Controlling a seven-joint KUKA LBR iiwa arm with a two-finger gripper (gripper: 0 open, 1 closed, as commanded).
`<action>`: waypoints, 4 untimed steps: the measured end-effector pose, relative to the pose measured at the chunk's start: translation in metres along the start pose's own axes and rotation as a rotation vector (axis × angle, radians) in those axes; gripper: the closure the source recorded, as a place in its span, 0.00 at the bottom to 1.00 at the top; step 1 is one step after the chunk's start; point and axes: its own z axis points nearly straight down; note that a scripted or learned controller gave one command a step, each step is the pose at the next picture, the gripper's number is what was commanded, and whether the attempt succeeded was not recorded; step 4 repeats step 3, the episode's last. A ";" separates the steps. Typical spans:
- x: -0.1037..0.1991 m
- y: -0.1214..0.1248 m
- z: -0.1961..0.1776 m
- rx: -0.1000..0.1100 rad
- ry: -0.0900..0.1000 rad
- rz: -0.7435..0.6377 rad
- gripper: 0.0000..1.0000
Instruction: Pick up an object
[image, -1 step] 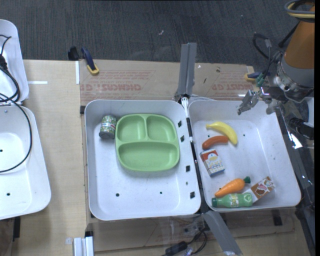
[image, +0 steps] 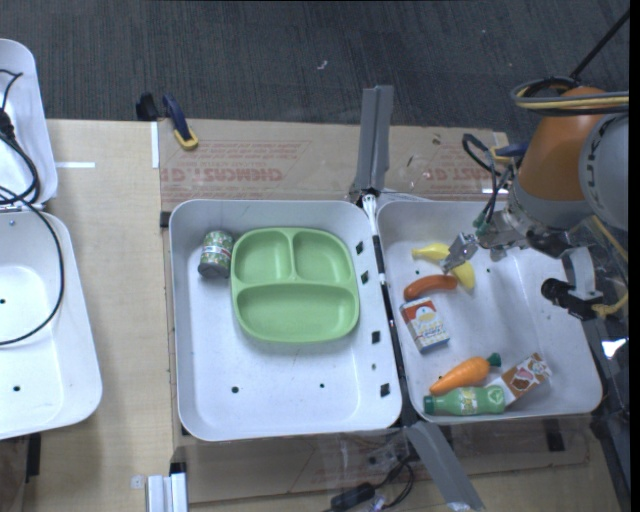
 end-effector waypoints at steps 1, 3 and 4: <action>-0.013 0.009 0.018 -0.001 -0.001 -0.089 0.00; -0.016 0.027 0.005 -0.006 -0.004 -0.291 1.00; -0.016 0.027 0.005 -0.006 -0.004 -0.291 1.00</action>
